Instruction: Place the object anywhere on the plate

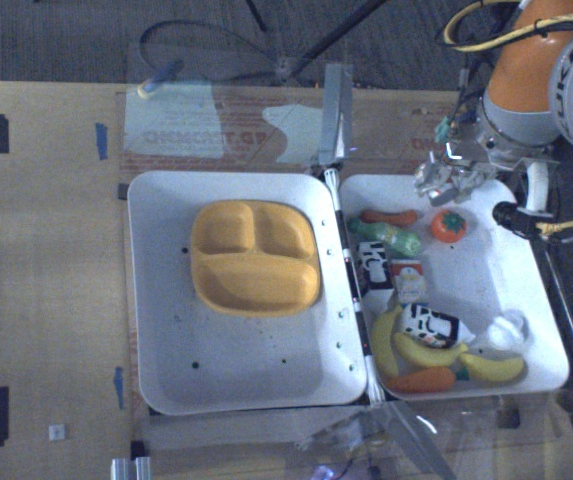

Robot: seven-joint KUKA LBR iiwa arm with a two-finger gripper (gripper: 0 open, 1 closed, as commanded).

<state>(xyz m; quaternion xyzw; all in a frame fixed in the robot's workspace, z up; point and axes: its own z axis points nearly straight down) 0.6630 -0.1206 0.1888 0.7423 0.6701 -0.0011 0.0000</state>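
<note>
The gripper (444, 181) is hovering over the right bin's (526, 288) far edge, its grip impossible to tell, while the tomato (449, 225) is sitting just beside it, far from the plate (255, 257), risking a crowded miss.

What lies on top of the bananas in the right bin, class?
A small black-and-white toy lies across the bananas, hiding their middle. An orange carrot-like piece rests against their lower edge. Whatever sits underneath the bananas is covered and cannot be seen.
</note>
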